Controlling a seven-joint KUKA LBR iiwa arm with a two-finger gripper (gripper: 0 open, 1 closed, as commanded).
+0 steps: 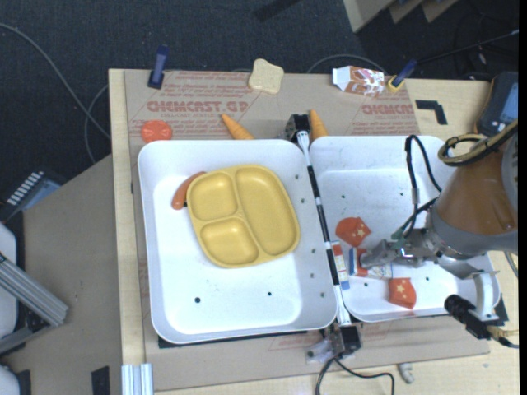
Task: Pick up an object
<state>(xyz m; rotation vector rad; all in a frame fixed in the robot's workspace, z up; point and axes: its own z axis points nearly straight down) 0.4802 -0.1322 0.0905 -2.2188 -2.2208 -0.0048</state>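
Observation:
In the right bin (370, 171) lie two red toy pieces: one (352, 230) near the bin's left wall and one (402, 292) close to the front edge. My gripper (369, 261) hangs low between them, just above the bin floor, with the grey arm (469, 212) reaching in from the right. A small blue and red bit (349, 263) sits right at the gripper's tip by the divider. In the left bin (173, 303) a yellow divided plate (242, 214) lies flat, and an orange sausage (179, 194) pokes out at its left edge.
Behind the bins on the cardboard lie a toast slice (265, 76), a carrot (236, 127), an orange disc (155, 130), a blue clip (157, 67) and a crumpled wrapper (359, 79). A black cable (414, 179) loops over the right bin.

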